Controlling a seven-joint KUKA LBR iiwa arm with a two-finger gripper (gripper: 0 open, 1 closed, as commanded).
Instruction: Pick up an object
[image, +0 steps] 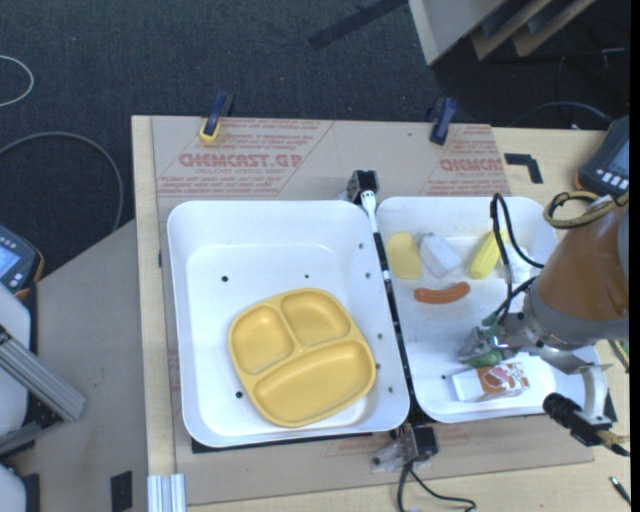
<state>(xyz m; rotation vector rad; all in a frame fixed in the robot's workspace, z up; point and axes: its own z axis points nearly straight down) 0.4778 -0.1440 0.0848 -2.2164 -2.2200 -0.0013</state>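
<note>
The right bin (432, 345) holds several small objects. An orange-red sausage (441, 293) lies near its middle. Behind it are a pale yellow block (404, 256), a white piece (438, 255) and a yellow oblong piece (484, 257). A white and red packet (492, 382) lies by the front wall. My gripper (482, 345) is low in this bin, just above the packet, right at a small green object (488, 357). The arm's orange wrist band (585, 285) covers the bin's right side.
In the left bin (190, 290) sits a yellow divided plate (300, 355). A black cable (500, 240) loops over the right bin's back. Clamps (443, 118) hold the cardboard at the bench's far edge. A black fixture (575, 420) sticks out at the front right.
</note>
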